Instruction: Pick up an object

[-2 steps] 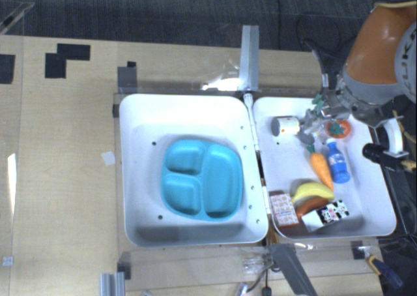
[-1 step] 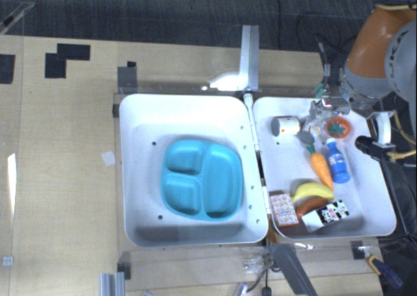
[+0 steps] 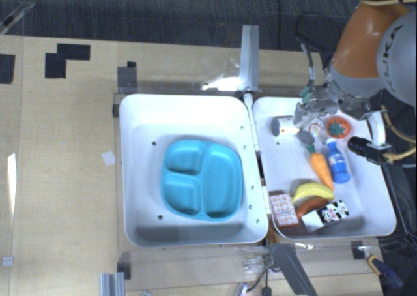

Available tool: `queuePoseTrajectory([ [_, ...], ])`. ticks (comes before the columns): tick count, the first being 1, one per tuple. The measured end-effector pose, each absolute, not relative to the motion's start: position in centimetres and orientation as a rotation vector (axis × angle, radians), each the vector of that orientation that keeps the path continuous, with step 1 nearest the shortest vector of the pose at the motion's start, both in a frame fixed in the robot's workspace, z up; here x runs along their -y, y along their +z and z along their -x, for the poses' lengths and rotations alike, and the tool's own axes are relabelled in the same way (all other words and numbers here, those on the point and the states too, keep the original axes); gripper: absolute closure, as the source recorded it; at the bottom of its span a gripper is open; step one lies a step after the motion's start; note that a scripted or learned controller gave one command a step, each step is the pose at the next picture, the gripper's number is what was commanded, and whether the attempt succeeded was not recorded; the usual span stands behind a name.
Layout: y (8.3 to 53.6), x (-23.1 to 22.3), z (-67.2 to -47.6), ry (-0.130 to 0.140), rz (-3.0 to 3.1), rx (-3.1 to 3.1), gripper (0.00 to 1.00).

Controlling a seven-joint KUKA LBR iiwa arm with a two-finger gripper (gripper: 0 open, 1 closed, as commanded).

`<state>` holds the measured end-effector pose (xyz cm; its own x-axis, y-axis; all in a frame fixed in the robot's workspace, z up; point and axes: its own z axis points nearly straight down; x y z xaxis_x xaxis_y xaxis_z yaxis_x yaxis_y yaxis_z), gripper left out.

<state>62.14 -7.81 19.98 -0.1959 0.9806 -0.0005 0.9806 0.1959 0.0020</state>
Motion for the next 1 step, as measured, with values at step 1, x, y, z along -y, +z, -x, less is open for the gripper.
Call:
queuePoseTrajectory([
  [1,23.46,6.35,-62.52,0.003,-1.929,-2.476,1.00],
])
